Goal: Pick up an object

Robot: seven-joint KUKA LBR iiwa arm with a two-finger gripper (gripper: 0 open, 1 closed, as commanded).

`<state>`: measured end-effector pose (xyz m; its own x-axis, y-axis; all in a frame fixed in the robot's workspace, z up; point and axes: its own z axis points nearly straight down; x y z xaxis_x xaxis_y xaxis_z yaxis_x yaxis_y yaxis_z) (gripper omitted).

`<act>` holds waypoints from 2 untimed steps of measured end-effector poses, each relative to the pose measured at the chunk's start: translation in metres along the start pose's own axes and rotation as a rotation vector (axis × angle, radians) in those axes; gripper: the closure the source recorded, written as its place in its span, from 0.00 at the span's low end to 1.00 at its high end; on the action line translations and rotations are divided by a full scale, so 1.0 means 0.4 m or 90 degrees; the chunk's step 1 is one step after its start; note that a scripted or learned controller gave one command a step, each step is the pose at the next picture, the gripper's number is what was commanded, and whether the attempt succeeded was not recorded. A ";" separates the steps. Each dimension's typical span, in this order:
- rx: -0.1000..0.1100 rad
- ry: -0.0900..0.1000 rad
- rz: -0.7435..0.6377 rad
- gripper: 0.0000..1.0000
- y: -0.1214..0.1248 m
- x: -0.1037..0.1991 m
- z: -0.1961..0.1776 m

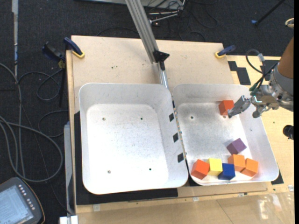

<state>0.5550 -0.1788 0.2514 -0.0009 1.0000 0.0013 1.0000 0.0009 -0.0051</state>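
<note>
We find the arm (285, 78) entering at the right edge of the frame, its gripper (239, 107) reaching leftward over the right-hand bin (261, 129). An orange cube (226, 107) sits in the upper part of that bin, just beside the visible fingertip, at its left. We cannot tell from this angle whether the fingers are spread or pressed together, nor whether the cube lies between them; it appears to rest on the bin floor.

Lower in the same bin, toward the lower right of the frame, we record a purple cube (237, 146) standing alone. Below it runs a cluster along the bin's bottom edge: a red-orange cube (200, 168) at the left, a yellow cube (215, 165) touching it, a blue cube (227, 171) next, then two orange blocks (244, 164) at the right, packed close together.

The left-hand bin (93, 125) occupies the centre left of the frame and lies edge to edge with the right one. Both rest on a pale wooden board (140, 59). A grey metal pole (142, 24) slants from the top centre of the frame down to the seam between the bins. Blue-and-yellow clamps (74, 47) grip the board's upper corners. Cables trail across the dark floor at the left, and a tablet-like device (16, 204) shows at the lower left corner.
</note>
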 end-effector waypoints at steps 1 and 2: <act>-0.003 -0.001 0.000 0.00 0.002 0.000 -0.006; 0.000 0.000 0.000 0.00 0.023 0.009 0.115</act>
<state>0.5638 -0.1752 0.2055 -0.0009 1.0000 0.0010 1.0000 0.0009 -0.0054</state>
